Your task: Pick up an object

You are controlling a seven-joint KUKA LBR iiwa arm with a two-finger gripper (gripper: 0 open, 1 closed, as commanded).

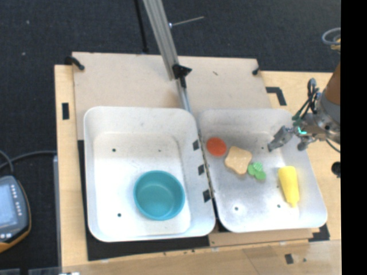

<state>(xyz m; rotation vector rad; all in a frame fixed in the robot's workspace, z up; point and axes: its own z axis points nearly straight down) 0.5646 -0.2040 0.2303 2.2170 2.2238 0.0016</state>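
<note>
The gripper (291, 140) is seen above the upper right part of the right bin (246, 216), at the end of the grey arm (327, 116) that enters from the right edge. Its two fingers are spread well apart: one finger (279, 137) points down and to the left, the other sits lower right of it near the bin's right rim. Nothing is seen between them. Whether the fingertips touch the bin floor cannot be told.

All places below are given relative to the gripper.

The yellow object (289, 184) is found nearest, just below and slightly right, lying lengthwise on the floor of the right bin, apart from the fingers. The small green object (257, 171) is found below and to the left, and is set just beside the tan object (238, 160), which lies further left; the two appear to touch or nearly touch. The orange disc (216, 147) is found still further left, near the bin's left wall and just beside the tan object's upper left corner.

The left bin (109, 125) lies well to the left, side by side with the right bin. A teal bowl (159, 195) stands upright in its lower right part, far below and left of the gripper.

A metal pole (162, 30) is seen rising from between the two bins, up and to the left. Both bins are borne by the bench (143, 79).
</note>
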